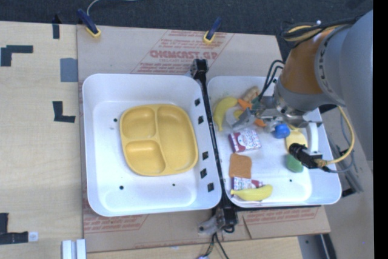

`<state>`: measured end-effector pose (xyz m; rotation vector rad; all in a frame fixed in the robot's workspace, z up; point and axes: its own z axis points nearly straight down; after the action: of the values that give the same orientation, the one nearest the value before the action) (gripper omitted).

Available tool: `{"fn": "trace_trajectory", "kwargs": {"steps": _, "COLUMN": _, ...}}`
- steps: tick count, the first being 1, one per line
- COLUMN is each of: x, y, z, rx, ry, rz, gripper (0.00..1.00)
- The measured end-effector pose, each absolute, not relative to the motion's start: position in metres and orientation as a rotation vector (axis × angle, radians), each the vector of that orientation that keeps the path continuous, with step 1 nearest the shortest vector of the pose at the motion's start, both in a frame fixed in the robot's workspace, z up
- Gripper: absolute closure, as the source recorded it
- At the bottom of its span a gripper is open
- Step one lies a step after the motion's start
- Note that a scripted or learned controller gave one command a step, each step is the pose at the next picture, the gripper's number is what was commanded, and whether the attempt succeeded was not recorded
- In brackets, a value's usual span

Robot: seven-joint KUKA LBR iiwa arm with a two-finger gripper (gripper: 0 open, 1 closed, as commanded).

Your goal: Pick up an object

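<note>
The gripper (254, 113) is low among the right bin's (321, 194) toys; you cannot tell its state, so treat the pick as unconfirmed.

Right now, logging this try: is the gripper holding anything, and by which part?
Cannot be told: the gripper is low among the right bin's clutter.

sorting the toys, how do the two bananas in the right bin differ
The upper banana lies at the bin's top left, beside the divider; the lower banana lies at the bottom edge. The upper one curves upright and looks paler; the lower one lies flat, sideways. Both are yellow.
</note>
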<state>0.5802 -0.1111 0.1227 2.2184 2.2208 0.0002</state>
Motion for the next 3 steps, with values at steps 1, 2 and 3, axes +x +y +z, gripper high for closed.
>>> {"fn": "trace_trajectory", "kwargs": {"steps": 1, "x": 0.580, "y": -0.110, "z": 0.132, "rx": 2.219, "ry": 2.224, "rz": 0.000, "gripper": 1.00}}
{"fn": "trace_trajectory", "kwargs": {"steps": 2, "x": 0.580, "y": -0.110, "z": 0.132, "rx": 2.219, "ry": 2.223, "rz": 0.000, "gripper": 0.00}}
{"fn": "trace_trajectory", "kwargs": {"steps": 3, "x": 0.646, "y": -0.108, "z": 0.088, "rx": 2.220, "ry": 2.219, "rz": -0.014, "gripper": 0.00}}
